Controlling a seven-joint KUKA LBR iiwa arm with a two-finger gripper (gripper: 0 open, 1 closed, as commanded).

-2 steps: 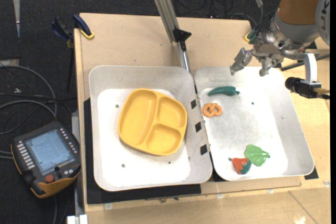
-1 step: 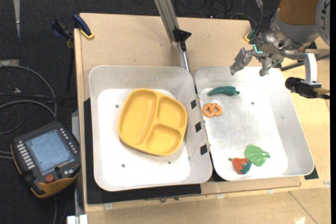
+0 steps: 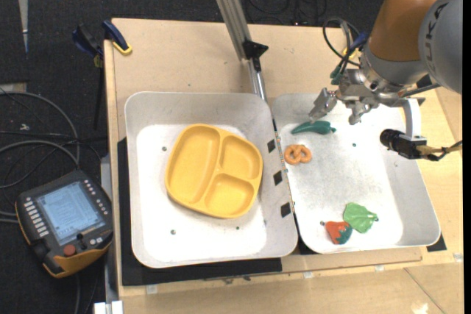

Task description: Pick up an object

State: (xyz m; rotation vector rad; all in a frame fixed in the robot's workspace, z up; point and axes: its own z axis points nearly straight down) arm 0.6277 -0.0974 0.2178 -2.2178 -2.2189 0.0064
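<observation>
The jaws (image 3: pixel 340 108) stand spread and empty, two grey fingers hanging over the far end of the right bin (image 3: pixel 412 187). Just below and left of them lies a teal leaf-shaped toy (image 3: pixel 313 128), flat on the bin floor. It looks like the nearest thing to take. To grip it well, the jaws should probably come down straddling its narrow width, square to its long axis, since a thin flat piece may slip. Nearby sits a small tan pretzel (image 3: pixel 298 154), knotted and ridged. Toward the near end rest a crinkled green lettuce piece (image 3: pixel 360 217) and an orange-red lump (image 3: pixel 338 232), touching. The left bin (image 3: pixel 147 232) holds a smooth yellow three-compartment plate (image 3: pixel 215 170), on the tan counter (image 3: pixel 176 55).
</observation>
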